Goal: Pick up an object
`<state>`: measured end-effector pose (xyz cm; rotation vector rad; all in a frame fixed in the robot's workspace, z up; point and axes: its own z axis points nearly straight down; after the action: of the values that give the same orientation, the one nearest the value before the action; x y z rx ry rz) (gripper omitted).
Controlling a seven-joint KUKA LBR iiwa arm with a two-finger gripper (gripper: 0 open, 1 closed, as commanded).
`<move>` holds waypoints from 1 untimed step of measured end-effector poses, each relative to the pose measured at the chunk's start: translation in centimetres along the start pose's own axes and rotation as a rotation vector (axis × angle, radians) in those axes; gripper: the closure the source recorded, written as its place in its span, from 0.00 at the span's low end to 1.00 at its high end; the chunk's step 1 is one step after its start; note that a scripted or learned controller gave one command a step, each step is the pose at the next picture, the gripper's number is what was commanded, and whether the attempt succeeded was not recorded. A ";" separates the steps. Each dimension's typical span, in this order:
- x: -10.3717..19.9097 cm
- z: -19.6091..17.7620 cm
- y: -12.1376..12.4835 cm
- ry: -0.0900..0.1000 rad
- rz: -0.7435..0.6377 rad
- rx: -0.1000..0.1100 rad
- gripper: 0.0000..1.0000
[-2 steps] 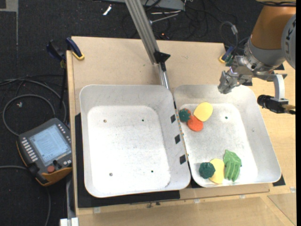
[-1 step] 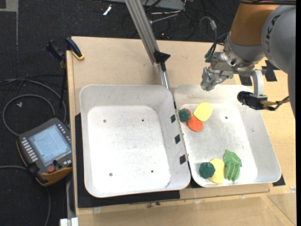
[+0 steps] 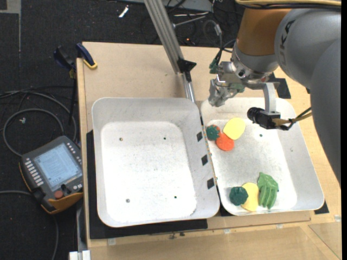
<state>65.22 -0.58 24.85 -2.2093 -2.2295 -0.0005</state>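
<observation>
Nearest you, along the front of the right bin [image 3: 303,196], you have a tight cluster: a dark green round piece [image 3: 237,195], a yellow piece [image 3: 250,196] touching it on its right, and a light green leafy piece [image 3: 267,189] lying against the yellow one on its other side. Move up the same bin and you find a second group near its left wall: an orange piece [image 3: 225,143], a larger pale yellow piece [image 3: 234,128] just above and to the right of it, and a small green piece [image 3: 212,132] touching the orange one on the left. The left bin [image 3: 103,118] sits beside it with their inner rims overlapping, and a row of small black clips [image 3: 205,158] runs along that seam. Off the bench [image 3: 130,69] on the left you can see a teach pendant [image 3: 53,169] on the dark floor. Farther back, the tool [image 3: 217,98] hangs over the rear left corner of the right bin, above and apart from the orange and yellow group, with nothing visible between its fingers; I cannot tell how wide they stand because the wrist hardware crowds them. The grey arm with its orange band [image 3: 260,26] comes in from the upper right, and a slanted metal pole [image 3: 165,28] crosses the far edge of the bench.
</observation>
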 end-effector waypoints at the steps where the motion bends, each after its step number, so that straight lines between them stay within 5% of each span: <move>1: 4.5 0.3 0.5 -0.001 0.002 -0.003 1.00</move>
<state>65.70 3.96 24.61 -2.2132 -2.2296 -0.0027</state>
